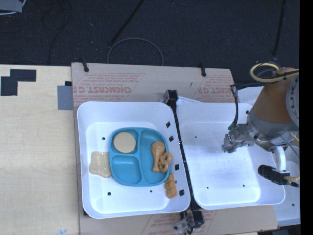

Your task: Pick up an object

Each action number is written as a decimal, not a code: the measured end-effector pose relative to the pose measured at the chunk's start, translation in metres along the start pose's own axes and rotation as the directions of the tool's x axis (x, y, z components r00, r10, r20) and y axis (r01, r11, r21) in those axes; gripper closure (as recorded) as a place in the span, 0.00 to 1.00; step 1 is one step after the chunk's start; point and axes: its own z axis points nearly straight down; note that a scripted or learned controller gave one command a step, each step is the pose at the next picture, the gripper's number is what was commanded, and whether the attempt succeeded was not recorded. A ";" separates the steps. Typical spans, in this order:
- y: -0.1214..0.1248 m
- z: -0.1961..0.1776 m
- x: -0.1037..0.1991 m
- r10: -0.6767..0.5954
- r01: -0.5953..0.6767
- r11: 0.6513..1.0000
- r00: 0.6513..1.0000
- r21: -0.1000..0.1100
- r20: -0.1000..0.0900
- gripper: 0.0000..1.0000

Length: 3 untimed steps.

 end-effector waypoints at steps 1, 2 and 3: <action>-0.003 -0.045 -0.007 0.003 -0.003 1.000 1.000 -0.006 0.002 1.00; -0.004 -0.092 0.001 -0.005 0.005 1.000 1.000 -0.008 0.002 1.00; -0.003 -0.134 0.003 -0.005 0.005 1.000 1.000 -0.007 0.002 1.00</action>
